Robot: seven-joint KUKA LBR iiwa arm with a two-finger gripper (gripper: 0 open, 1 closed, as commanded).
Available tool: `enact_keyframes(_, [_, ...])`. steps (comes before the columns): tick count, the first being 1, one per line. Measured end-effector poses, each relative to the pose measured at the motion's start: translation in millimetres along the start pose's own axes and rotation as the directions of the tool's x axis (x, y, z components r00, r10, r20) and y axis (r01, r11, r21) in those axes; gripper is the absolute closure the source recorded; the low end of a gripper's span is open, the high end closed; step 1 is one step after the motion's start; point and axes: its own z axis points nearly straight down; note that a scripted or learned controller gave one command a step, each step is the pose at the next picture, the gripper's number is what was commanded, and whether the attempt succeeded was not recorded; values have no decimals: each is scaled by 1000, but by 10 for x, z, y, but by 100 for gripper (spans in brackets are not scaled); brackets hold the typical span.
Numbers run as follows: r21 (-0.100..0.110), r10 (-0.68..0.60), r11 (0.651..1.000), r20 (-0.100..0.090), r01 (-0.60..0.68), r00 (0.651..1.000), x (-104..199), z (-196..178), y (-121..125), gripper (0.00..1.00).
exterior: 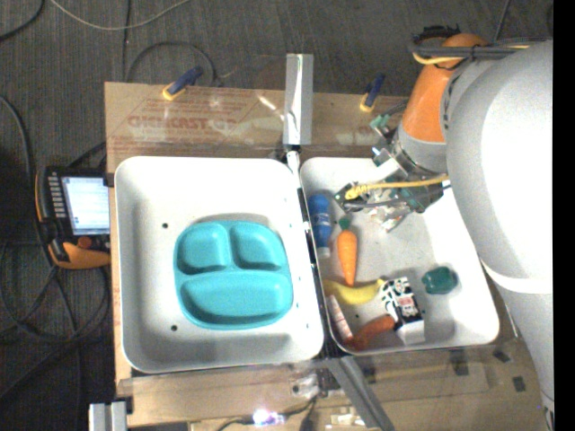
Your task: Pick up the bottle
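Left bin holds a teal divided tray. Right bin holds a blue bottle, carrot and banana. The pincer is over the right bin; I cannot tell how far open it is.

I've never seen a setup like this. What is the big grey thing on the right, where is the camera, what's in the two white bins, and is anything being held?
This is a single picture from a camera fixed above a bench, looking down at a slant. The big grey shape with the orange band is a robot arm that reaches in from the right. At its end is a gripper, which hangs over the far part of the right bin. The left bin holds a teal divided plate. In the right bin, the blue bottle lies against the left wall with a carrot beside it. Nearer the camera are a banana, a green round thing and a few small toys I cannot name. The bottle lies apart from the gripper, and I cannot see the gripper holding anything.
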Motion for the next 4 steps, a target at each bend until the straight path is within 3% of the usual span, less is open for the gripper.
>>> enact_keyframes(1, [-4,-389,921,0,389,921,-515,-572,501,100])
enact_keyframes(2, [-4,-658,753,1,658,753,-919,-1093,968,100])
enact_keyframes(3, [-5,-811,585,2,811,585,-1082,-1560,1055,100])
enact_keyframes(4, [-3,-798,602,2,798,602,-356,-1232,1442,100])
